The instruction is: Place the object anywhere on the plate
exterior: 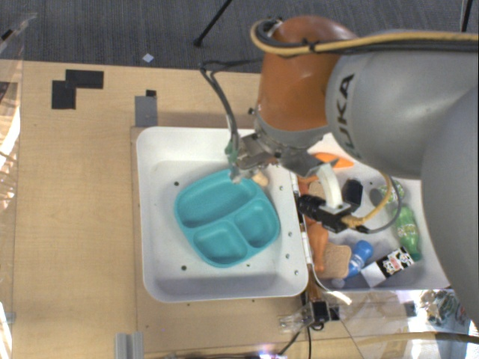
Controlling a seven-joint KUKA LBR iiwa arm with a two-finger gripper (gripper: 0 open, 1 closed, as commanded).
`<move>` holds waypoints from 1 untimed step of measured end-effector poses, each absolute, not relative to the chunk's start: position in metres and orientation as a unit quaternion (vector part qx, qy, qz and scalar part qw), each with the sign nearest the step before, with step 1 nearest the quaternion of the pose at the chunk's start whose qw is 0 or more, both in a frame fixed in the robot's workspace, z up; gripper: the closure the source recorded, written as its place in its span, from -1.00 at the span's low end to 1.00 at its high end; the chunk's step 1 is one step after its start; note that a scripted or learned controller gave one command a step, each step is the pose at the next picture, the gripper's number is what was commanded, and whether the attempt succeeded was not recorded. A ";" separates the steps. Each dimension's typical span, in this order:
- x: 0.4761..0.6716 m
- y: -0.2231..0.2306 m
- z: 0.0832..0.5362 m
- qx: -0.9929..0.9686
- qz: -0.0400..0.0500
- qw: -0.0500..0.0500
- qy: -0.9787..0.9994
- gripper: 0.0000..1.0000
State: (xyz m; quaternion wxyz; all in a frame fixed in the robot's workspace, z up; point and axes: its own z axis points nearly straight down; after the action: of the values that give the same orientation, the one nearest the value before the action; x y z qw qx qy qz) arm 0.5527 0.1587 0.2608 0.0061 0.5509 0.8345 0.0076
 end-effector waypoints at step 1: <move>0.553 0.159 0.260 0.551 0.007 0.006 0.835 -1.00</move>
State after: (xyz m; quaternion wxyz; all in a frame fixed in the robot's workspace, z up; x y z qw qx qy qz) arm 0.5526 0.1588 0.2605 0.0059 0.5509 0.8345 0.0073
